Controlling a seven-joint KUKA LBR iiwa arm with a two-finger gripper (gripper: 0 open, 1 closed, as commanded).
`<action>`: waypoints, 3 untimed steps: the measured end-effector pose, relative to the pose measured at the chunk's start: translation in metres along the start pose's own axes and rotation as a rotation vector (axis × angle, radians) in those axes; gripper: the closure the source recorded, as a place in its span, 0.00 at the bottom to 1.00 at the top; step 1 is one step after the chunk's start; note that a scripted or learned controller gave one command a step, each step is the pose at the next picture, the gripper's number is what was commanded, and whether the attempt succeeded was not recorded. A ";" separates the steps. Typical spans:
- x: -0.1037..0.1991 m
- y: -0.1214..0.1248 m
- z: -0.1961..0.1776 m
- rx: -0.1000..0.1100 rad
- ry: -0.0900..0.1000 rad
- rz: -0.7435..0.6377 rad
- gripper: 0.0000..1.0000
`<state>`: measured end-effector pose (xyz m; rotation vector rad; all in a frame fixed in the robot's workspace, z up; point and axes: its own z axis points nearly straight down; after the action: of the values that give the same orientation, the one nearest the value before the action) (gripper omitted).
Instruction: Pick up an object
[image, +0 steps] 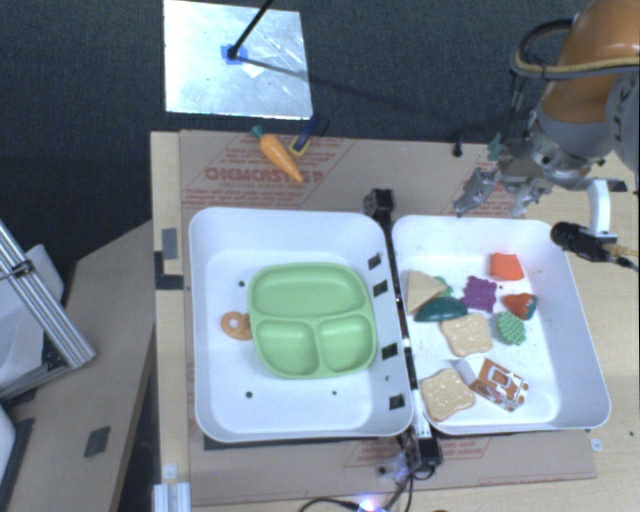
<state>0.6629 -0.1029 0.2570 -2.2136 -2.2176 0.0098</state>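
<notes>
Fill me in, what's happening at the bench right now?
The gripper hangs above the far edge of the right bin with nothing visibly held. That bin holds toy food: an orange piece, a purple piece, toast slices and more. The left bin has a green divided plate and a small pretzel. A toy carrot lies beyond the bins.

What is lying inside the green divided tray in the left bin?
The green tray shows three bare compartments, with nothing lying in them. A small orange ring lies outside it, against its left edge. What is under the tray on the left bin floor is covered.
</notes>
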 end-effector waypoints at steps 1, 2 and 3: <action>0.000 0.002 -0.008 -0.012 -0.001 -0.002 0.00; 0.000 -0.007 0.041 -0.009 -0.002 0.001 0.00; 0.003 -0.003 0.083 -0.010 -0.002 -0.001 0.00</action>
<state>0.6588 -0.0998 0.1737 -2.2180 -2.2247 0.0009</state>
